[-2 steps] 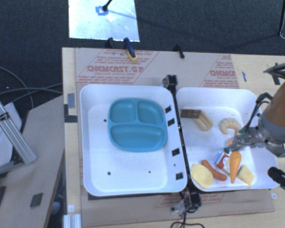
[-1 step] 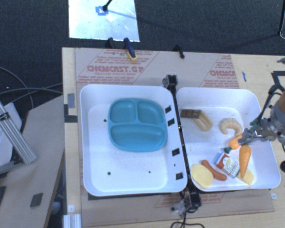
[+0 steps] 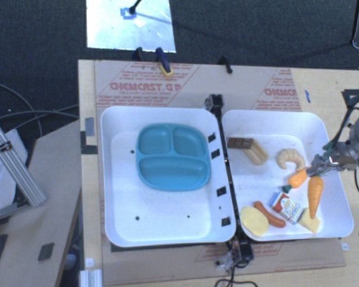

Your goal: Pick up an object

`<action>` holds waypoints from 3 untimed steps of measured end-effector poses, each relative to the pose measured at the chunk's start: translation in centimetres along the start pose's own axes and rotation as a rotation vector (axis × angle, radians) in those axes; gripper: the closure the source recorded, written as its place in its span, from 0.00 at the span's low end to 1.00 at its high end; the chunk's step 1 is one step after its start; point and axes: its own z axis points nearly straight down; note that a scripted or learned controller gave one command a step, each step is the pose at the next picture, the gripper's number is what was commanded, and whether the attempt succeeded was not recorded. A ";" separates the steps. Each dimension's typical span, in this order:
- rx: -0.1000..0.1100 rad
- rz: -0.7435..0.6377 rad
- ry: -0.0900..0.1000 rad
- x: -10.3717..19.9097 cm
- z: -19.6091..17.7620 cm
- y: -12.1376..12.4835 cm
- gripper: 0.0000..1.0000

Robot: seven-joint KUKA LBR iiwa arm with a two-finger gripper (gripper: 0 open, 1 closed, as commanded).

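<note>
The arm (image 3: 356, 154) is cut off by the right edge; the gripper (image 3: 319, 167) is too small to read.

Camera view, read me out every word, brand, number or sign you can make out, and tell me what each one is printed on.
"CHEMCAST GP": red print on the brown board under the bins, at its far left.
Red print on the same board at far right: same style, too blurred to read for sure.
Small red, white and blue packet in the right bin: printing too small to read.
</note>
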 end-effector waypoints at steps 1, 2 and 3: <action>0.003 -0.005 0.002 5.1 1.0 1.9 1.00; 0.002 -0.005 0.003 10.1 1.9 4.0 1.00; 0.001 -0.004 0.003 14.6 0.6 6.1 1.00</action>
